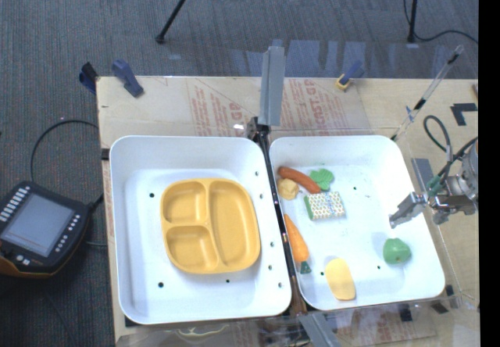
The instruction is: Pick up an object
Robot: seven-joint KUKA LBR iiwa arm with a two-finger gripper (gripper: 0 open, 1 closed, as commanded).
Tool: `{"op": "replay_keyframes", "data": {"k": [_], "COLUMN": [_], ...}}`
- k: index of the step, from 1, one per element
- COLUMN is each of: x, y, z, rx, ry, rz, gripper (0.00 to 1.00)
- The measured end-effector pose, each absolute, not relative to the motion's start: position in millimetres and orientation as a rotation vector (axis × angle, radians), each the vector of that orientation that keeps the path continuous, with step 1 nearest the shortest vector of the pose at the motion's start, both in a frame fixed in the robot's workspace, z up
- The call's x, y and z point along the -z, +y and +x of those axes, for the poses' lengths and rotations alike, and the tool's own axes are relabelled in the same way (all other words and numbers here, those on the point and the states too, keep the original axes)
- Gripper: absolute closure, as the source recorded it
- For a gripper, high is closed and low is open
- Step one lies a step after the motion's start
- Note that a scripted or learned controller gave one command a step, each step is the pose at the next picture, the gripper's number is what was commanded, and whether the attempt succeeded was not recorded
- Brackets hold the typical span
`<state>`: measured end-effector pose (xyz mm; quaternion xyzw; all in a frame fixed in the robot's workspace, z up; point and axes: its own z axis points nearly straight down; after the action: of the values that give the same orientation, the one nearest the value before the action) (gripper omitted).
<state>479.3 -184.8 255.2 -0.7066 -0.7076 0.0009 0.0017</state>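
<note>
Where the right bin nears its right edge, one green object lies below the gripper.
Six items sit there; one yellow tray fills the left bin. Gripper small, partly cut off, grip unclear.

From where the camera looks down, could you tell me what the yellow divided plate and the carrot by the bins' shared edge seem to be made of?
The yellow divided plate looks like moulded plastic with a smooth, matte finish: uniform colour, rounded compartment ridges, no glaze glare. The carrot is probably toy plastic or rubber, given its even, saturated orange and the tidy green tip; at this size its surface texture cannot be made out.
</note>
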Motion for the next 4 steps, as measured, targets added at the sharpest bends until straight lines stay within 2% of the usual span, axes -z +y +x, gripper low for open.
{"op": "replay_keyframes", "data": {"k": [1, 2, 3, 4], "x": [-309.8, -276.7, -205.9, -107.4], "y": [-192.4, -155.8, -108.8, -99.1], "z": [514.7, 497.8, 534.4, 594.9], "rx": [0.002, -0.005, -0.009, -0.013], "ry": [-2.323, -2.311, -2.323, -2.170], "rz": [-2.116, -2.119, -2.099, -2.255], "gripper": [0.00, 0.00, 0.00, 0.00]}}
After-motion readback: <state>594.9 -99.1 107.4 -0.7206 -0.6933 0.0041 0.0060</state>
